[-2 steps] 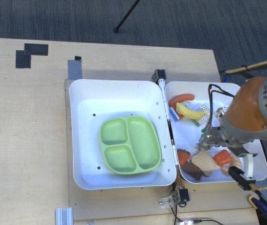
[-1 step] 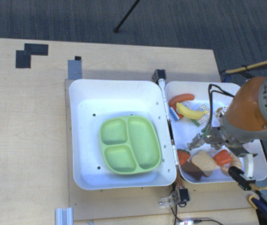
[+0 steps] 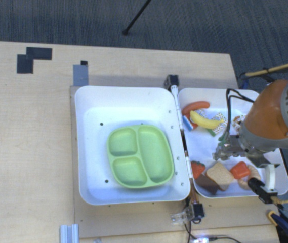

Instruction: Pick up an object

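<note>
A: What do you see on the left?

B: You have the left bin holding a green three-compartment tray, flat in the middle.

A: And to the right?

B: Your right bin holds a red sausage, a banana, a slice of bread and an orange piece. The gripper hangs just above the bread, the arm over it. You cannot tell from here how its grasp stands.

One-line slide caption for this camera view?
Grey-and-orange arm over right white bin of toy food; green three-compartment plastic tray in left white bin.
</note>
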### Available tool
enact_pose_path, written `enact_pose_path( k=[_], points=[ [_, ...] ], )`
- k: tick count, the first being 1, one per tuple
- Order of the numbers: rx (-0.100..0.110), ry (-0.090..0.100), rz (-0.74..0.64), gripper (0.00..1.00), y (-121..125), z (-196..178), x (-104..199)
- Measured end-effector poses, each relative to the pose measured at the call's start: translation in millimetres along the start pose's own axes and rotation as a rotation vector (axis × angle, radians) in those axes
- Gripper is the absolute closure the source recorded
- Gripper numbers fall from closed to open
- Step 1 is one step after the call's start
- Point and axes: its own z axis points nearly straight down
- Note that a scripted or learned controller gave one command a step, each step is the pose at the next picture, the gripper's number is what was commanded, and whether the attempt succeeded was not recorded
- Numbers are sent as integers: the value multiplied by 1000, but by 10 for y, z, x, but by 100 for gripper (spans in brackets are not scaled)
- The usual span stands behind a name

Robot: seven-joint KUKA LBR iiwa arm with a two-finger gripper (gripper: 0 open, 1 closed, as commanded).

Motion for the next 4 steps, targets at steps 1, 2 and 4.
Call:
enact_pose_path(
  k=[1, 2, 4],
  points=[
    [0, 0, 0, 0, -1, 0, 0],
    [4, -4, 1, 0, -135, 212, 190],
    [6, -3, 0, 100, -138, 206, -607]
  ],
)
